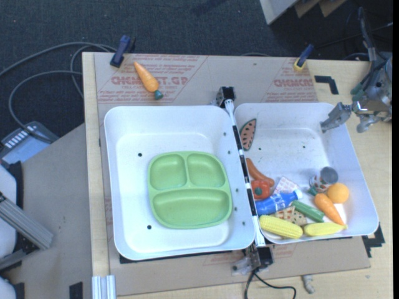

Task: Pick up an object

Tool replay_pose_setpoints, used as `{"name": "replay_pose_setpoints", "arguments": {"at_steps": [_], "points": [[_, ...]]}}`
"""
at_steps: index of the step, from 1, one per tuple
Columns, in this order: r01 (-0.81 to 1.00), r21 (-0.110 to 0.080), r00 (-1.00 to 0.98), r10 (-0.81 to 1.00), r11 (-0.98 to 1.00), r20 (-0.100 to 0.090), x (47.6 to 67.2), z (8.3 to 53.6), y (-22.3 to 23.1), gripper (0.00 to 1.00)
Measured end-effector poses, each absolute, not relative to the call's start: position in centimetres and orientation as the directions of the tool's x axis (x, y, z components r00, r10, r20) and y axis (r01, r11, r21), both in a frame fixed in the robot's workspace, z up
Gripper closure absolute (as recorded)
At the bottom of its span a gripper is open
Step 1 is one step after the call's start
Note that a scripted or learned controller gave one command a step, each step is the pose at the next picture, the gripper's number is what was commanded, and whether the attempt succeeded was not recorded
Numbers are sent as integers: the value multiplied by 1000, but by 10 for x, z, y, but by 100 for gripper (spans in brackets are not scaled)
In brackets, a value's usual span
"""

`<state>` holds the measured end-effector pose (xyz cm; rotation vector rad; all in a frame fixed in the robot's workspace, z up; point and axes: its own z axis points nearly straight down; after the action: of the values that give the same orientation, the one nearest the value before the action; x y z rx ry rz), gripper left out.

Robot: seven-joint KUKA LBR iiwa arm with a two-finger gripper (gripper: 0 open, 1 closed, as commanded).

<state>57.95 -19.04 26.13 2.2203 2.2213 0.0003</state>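
Camera view: nearest me, toy food (299,213) crowds the right bin's (293,136) front corner. Beyond, red lettering on the cardboard (187,73), partly legible, reads "CHEM". My gripper (350,118) hangs spread wide, holding nothing, over the bin's far corner. Dark carpet (156,11) lies behind.

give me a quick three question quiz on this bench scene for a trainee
1. True or false: the green divided plate lies in the left bin.
2. Where does the carrot with the green tip lie? A) in the right bin B) on the plate C) on the cardboard behind the left bin
3. Which yellow toy lies at the front of the right bin, beside the divider?

Key: 1 true; 2 C; 3 the corn cob.
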Motion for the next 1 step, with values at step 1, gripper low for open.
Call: {"name": "replay_pose_setpoints", "arguments": {"at_steps": [1], "points": [[1000, -3, 1, 1000, -1, 0, 558, 152, -224, 0]]}}
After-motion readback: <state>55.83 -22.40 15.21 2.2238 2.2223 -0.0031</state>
